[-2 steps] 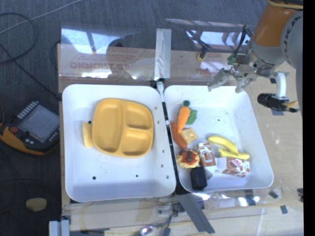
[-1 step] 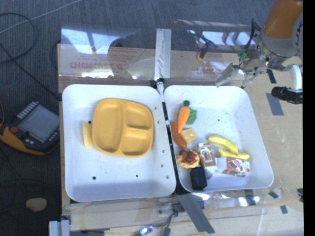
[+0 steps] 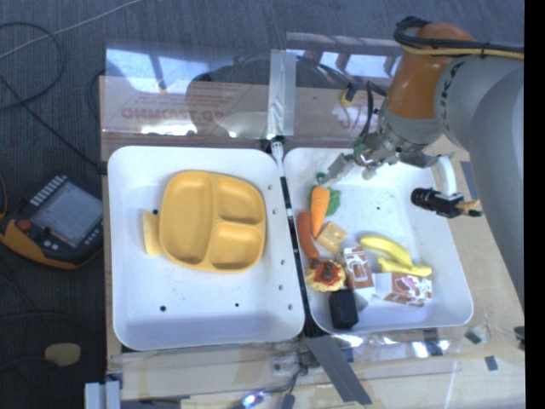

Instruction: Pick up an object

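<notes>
Bench with two bins
A pale wooden bench [image 3: 490, 262] bears two shallow white plastic bins, left [image 3: 128, 313] and right [image 3: 451, 301], side by side.

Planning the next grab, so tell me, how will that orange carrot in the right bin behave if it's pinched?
The carrot looks like smooth moulded plastic, so probably stiff, light and somewhat slippery. Its tapered round body may roll or squirt from the fingers.

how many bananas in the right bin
2. One banana lies mid-bin; the second banana sits just below-right of it, touching, above a brown and white packet. Others could hide under the pile.
</notes>
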Controlling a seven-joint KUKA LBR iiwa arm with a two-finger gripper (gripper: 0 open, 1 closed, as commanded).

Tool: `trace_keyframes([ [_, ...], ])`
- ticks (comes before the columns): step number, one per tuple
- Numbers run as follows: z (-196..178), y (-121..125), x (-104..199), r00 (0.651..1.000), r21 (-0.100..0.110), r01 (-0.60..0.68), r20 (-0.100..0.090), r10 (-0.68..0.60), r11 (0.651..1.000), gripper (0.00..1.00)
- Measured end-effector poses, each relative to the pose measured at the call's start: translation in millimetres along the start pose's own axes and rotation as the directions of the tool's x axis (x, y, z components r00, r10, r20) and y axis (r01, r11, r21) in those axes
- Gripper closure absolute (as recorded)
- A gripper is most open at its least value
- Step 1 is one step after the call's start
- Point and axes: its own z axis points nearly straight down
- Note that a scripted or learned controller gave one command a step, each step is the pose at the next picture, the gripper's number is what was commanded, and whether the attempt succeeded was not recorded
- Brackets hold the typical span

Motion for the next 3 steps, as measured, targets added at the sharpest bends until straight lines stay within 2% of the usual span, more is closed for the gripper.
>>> trace_keyframes([
  [1,49.5,5.6,9.7,0.994,-0.005,0.106,0.005,-0.106,0.994,0.0],
  [2,41.3,8.0,10.2,0.994,-0.009,0.106,0.003,-0.106,0.994,1.0],
  [3,-75.4,10.8,47.7,0.996,-0.001,-0.089,0.002,0.089,0.996,1.0],
])
